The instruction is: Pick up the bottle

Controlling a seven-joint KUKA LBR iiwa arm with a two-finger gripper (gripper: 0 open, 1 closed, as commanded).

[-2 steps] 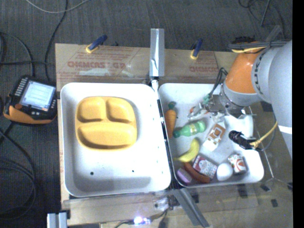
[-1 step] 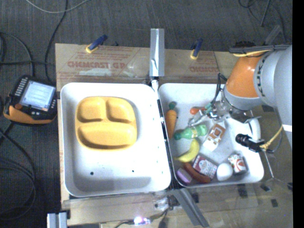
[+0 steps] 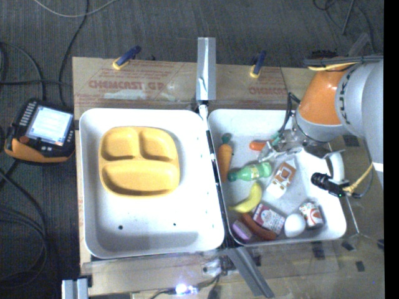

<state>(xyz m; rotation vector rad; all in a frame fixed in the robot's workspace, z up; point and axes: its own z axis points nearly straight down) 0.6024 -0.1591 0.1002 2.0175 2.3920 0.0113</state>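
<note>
The grey arm (image 3: 358,98) bends in from the right over the right bin (image 3: 340,226), its gripper (image 3: 278,143) low beside the green bottle (image 3: 250,172); I cannot tell its opening. The bottle lies between carrot (image 3: 224,157) and banana (image 3: 249,200).

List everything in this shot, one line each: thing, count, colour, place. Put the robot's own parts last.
left bin: 1, white, left half of bench
tray: 1, yellow, three compartments, in left bin
right bin: 1, white, right half of bench
bottle: 1, green, lying in the right bin's middle
carrot: 1, orange, right bin, by its left wall
banana: 1, yellow, right bin, below the bottle
sausage: 1, reddish brown, right bin, near front
egg: 1, white, right bin, front
can: 1, red and white, right bin, front right
clamps: 2, blue and yellow, back edge
pendant: 1, orange and black, on the floor left of the bench
arm: 1, grey with orange band, over the right bin
gripper: 1, dark, just above the bottle
</note>
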